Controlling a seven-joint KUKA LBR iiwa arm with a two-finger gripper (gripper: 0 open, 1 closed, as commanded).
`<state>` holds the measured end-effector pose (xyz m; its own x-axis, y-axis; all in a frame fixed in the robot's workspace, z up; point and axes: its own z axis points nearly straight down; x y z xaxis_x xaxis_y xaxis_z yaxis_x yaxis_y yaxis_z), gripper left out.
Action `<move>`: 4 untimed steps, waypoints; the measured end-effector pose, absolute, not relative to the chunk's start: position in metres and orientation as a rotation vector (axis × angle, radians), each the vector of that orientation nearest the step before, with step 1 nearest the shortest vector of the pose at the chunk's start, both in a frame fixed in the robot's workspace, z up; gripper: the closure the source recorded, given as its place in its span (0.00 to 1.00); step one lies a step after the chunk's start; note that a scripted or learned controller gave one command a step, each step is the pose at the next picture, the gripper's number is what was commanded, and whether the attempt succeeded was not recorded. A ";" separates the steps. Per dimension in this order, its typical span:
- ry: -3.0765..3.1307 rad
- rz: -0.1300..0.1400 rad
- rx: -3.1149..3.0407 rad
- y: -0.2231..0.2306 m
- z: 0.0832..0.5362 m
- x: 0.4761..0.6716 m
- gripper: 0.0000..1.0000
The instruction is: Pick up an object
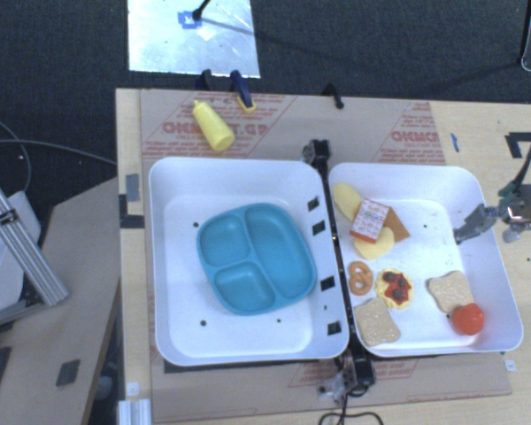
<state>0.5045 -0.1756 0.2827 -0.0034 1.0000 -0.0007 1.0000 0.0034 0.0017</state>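
The right white bin [442, 182] holds several toy foods. A yellow fruit [345, 199] lies at its far left, with a red-and-white carton [370, 220] leaning over an orange slice [397, 229] and a yellow wedge [375, 245]. Lower down are a pretzel [360, 278], a small berry tart [396, 289], a bread slice [377, 322], a second toast piece [449, 289] and a red tomato [467, 319]. My gripper [474, 223] hangs over the bin's right rim, apart from all of them, with nothing visibly in it.
The left white bin [173, 237] bears a blue divided plate [256, 257]. A yellow bottle [213, 125] lies on the cardboard behind the bins. Black clips [317, 153] sit on the divider between the bins. A metal frame [18, 237] stands at the left.
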 end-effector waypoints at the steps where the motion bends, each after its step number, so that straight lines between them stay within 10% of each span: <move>1: 2.227 0.004 2.210 -0.176 0.294 0.506 1.00; 4: 2.230 0.004 2.211 -0.091 0.309 0.488 1.00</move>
<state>0.4876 -0.0908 0.3089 -0.0083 1.0000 0.0010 1.0000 0.0083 0.0026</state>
